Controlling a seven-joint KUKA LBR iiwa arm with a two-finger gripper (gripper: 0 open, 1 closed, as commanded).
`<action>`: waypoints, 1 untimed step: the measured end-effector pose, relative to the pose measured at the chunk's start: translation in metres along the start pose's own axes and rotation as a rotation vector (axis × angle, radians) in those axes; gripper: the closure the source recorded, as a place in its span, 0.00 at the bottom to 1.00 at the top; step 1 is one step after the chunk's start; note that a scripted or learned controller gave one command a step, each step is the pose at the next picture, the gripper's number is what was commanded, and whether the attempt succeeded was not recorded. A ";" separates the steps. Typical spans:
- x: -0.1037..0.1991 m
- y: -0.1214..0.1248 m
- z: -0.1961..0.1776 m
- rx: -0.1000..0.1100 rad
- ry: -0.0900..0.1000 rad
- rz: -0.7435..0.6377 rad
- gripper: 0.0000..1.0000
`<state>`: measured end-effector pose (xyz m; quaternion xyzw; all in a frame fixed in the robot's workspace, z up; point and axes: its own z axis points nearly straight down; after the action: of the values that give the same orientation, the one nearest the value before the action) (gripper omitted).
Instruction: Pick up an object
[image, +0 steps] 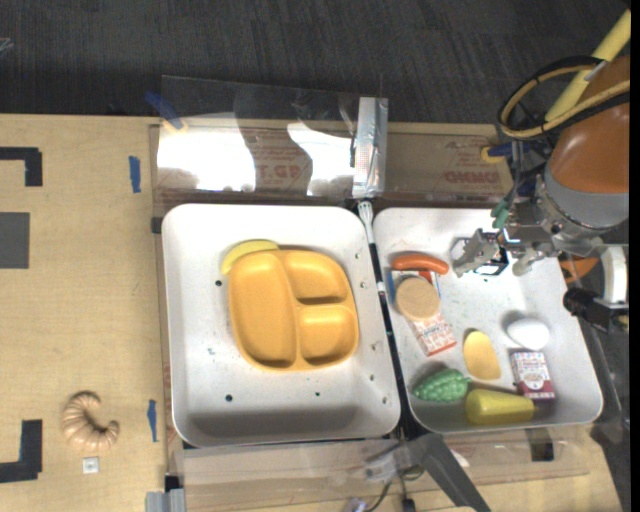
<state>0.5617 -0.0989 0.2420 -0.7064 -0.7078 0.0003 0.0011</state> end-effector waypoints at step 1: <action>-0.022 -0.037 0.142 -0.011 -0.002 0.217 0.00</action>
<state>0.5249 -0.1212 0.0998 -0.7789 -0.6271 -0.0028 -0.0037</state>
